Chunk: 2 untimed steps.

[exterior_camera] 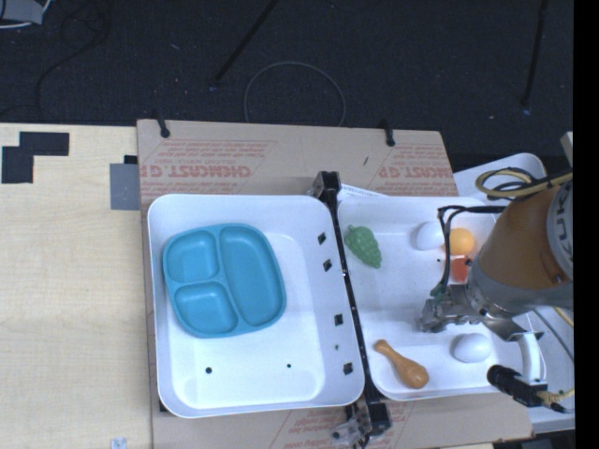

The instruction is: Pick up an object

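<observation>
The scene is seen from one fixed camera, set above the bench (65, 279) and tilted down at a slant, so that the dark floor with its cables is taken in toward 12 o'clock and the near edge of the cardboard sheet (281, 162) is cut off at 6 o'clock. The left bin (243, 382) is placed just left of the picture's middle, and the right bin (398, 288) is shown toward 3 o'clock, its far rim partly covered by the arm (524, 251), which is brought in from 3 o'clock. The bench is viewed from a moderate height: both bins are held whole within the frame, and small items inside them are still resolved.
</observation>
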Tool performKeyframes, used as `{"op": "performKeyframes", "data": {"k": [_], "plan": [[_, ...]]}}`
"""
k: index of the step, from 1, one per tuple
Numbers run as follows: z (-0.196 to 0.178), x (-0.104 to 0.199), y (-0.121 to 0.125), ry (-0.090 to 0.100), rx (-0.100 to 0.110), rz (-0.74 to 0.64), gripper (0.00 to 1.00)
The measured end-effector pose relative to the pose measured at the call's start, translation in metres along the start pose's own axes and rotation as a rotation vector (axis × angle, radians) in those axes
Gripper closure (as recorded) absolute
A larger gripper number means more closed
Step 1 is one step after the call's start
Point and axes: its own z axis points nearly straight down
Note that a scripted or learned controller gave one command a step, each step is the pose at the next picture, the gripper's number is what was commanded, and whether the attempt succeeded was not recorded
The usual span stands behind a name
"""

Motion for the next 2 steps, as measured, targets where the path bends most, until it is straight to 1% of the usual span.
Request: {"op": "performKeyframes", "data": {"k": [2], "plan": [[-0.084, -0.001, -0.003, -0.001, -0.001, -0.008, 1.00]]}}
